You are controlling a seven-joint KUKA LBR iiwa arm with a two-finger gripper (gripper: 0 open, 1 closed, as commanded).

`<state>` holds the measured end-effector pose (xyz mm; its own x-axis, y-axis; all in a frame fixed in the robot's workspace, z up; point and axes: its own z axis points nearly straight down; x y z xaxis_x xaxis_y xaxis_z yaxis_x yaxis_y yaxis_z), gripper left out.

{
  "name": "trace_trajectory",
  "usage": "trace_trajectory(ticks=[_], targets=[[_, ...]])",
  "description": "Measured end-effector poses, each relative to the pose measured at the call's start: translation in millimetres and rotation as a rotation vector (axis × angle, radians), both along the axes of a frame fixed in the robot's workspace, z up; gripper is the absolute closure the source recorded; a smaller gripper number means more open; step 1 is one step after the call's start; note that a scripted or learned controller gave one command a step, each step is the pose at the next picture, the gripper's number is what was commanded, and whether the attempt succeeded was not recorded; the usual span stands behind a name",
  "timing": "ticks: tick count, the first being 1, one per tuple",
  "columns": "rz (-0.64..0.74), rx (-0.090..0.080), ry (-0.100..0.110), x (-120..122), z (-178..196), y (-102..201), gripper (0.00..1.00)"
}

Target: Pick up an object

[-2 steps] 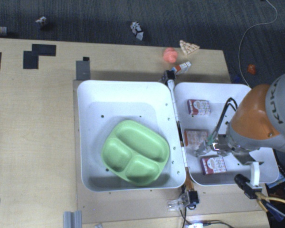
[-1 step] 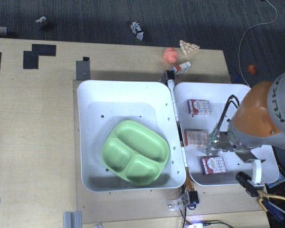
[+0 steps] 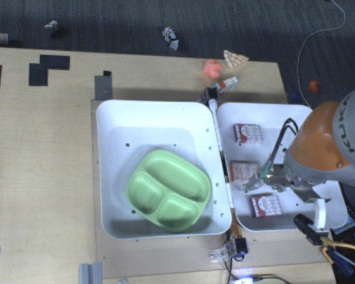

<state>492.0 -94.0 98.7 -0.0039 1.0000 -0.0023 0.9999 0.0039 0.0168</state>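
Hiding jaws: arm (image 3: 319, 144) | middle carton (image 3: 242, 171) partly covered

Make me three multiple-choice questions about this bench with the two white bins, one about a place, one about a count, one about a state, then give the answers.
1. Where does the green three-compartment plastic plate lie?
A. left white bin
B. right white bin
C. on the wooden bench

2. How many small red-and-white packets lie in the right bin?
A. one
B. three
C. five

3. How does the green plate sit?
A. upside down
C. standing on edge
B. open side up, compartments showing

Answers: 1 A, the plate sits inside the left bin's walls. 2 B, one packet at the top, one in the middle by the gripper, one lower. 3 B, its three hollows face the camera.
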Motion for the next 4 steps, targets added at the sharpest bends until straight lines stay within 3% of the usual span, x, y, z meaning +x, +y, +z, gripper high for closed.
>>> trace_trajectory(ticks=[1, 2, 3, 4], targets=[[0.002, 0.000, -0.004, 2, 11, 1, 1.00], [0.003, 0.000, -0.004, 2, 11, 1, 0.00], [-0.003, 0.000, 0.008, -3, -12, 10, 0.00], [0.000, 0.000, 0.001, -1, 0, 11, 1.00]])
